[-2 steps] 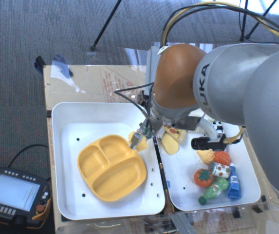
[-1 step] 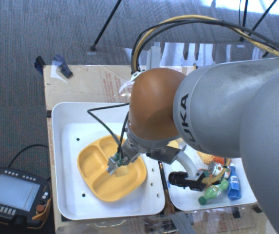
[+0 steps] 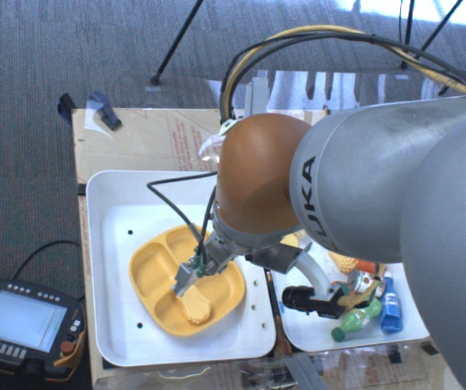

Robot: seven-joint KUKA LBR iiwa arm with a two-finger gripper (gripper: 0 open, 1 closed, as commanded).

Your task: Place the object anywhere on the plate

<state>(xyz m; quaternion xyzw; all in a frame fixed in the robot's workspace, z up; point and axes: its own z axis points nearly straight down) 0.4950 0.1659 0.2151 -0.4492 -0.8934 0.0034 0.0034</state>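
Now the gripper [image 3: 190, 281] hovers over the yellow plate [image 3: 153, 276], just above the waffle-like object [image 3: 195, 305]; its grip state is unclear, and next comes withdrawal.

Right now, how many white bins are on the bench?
2. The left bin holds the yellow plate; the right bin, partly hidden by the arm, holds bottles and other small items.

"UKA" lettering on grey arm [image 3: 379, 185]

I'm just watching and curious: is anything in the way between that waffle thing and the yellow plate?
Nothing visible. The waffle already lies on the plate, in its near compartment, with the gripper right above it.
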